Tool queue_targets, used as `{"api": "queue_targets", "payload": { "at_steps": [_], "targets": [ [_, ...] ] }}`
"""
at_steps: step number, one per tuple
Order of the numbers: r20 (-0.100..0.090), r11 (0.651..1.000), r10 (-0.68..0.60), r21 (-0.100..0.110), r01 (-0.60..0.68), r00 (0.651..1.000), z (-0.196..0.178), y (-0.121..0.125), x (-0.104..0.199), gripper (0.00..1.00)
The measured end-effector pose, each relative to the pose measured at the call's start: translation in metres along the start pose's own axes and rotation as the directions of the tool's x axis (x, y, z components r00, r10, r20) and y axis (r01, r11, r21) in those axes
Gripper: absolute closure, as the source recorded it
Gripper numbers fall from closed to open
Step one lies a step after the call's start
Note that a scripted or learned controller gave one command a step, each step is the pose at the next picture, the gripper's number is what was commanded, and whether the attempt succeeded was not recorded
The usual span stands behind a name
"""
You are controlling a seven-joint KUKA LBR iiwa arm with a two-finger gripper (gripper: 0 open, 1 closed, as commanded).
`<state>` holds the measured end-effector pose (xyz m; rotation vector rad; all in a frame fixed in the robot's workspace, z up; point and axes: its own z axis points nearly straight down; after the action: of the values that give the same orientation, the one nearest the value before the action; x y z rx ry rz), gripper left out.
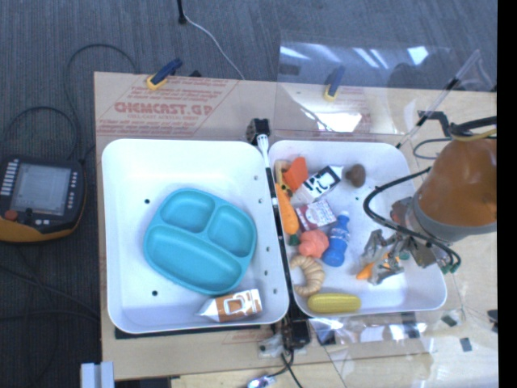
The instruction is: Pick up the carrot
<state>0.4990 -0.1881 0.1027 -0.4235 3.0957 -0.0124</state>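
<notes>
Because the carrot (287,208) looks stiff and light (likely slippery plastic), grip mid-length; the hand (380,263) seems to pinch something small and orange.

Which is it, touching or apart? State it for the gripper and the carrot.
Apart. The camera view shows the gripper at the right side of the right bin, the carrot along its left wall, a blue bottle between them.
</notes>
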Motion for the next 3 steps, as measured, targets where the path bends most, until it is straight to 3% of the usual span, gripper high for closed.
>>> {"api": "queue_targets", "payload": {
  "at_steps": [1, 2, 3],
  "targets": [
    [-0.004, 0.932, 0.363, 0.005, -0.363, 0.932, 0.011, 0.022, -0.004, 1.0],
    [0.006, 0.842, 0.539, 0.004, -0.539, 0.842, 0.01, 0.065, -0.009, 1.0],
    [-0.01, 0.799, 0.601, -0.005, -0.601, 0.799, -0.086, 0.164, -0.035, 1.0]
  ]
}}
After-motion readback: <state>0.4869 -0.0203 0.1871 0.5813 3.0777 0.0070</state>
